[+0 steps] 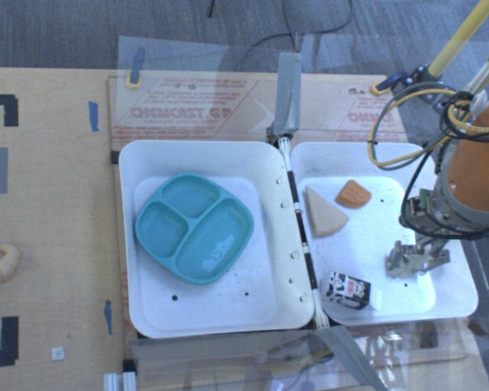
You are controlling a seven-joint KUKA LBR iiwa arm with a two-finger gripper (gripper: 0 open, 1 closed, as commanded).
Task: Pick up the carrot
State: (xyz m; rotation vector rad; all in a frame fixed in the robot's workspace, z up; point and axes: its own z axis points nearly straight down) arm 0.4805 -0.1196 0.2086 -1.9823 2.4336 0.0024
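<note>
The carrot (353, 194) is a small flat orange piece lying near the back of the right bin (452, 300). My gripper (416, 259) hangs low over the right part of that bin, in front and to the right of the carrot and well apart from it. Nothing is visible in the gripper. The grey arm with its orange band (473, 169) comes in from the right edge above it.
A beige wedge (324, 216) lies just left of the carrot. A black-and-white carton (346, 290) sits at the right bin's front left. The left bin (147, 300) holds a teal divided plate (194, 227). A pale croissant-like piece (0, 263) lies on the bench at far left.
</note>
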